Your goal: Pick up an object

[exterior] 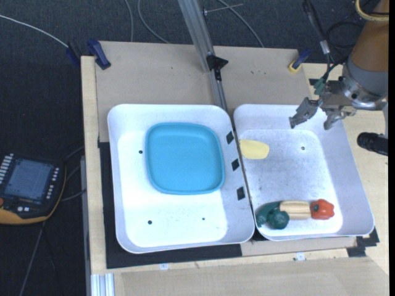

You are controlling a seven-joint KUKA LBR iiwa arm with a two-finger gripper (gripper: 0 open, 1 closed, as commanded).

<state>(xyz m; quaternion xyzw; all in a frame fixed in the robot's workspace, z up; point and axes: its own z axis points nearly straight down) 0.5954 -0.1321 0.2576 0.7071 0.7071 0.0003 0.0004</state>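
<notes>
Hovering over right bin [345, 165] far edge, jaws [316, 117] spread wide, pinching nothing

Blue plate [184, 158], yellow piece [254, 149], red-tipped tan toy [307, 209], white bins [123, 165].

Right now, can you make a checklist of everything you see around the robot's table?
Surface: tan bench bearing a left bin and a right bin.
Job's things: yellow piece by the right bin's left wall; green toy, tan stick and red toy in a row along its near edge.
Clutter: blue plate in the left bin.
Grippers: claw open, above the right bin's far right corner, holding nothing.
Cables: wires on the dark floor.
Surroundings: handheld controller left of the bench; blue clamps on its far edge.
</notes>
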